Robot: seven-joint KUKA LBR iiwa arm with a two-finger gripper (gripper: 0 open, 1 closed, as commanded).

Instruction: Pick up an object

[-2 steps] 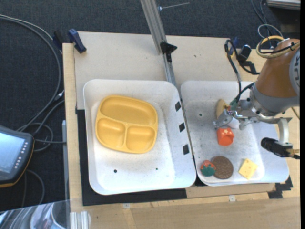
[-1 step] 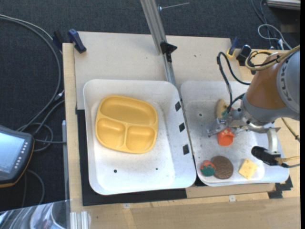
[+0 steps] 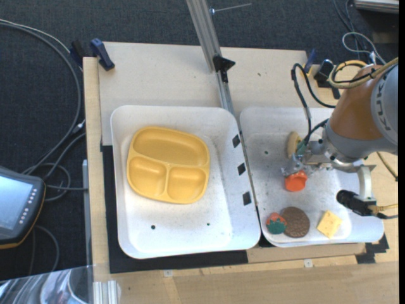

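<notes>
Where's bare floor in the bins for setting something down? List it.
Left bin: free strip below the yellow divided tray. Right bin: bare patch at its left, beside the divider. Crowded: around the gripper, orange piece, and the brown disc and yellow wedge.

1. The table is a pale wooden board – it sits over dark carpet.
2. Two shallow white bins lie directly on it, side by side and touching: the left bin toward 9 o'clock, the right bin toward 3 o'clock.
3. A blue clamp grips the table's edge at 11 o'clock.
4. A grey metal post rises from the table's far edge – at 12 o'clock.
</notes>
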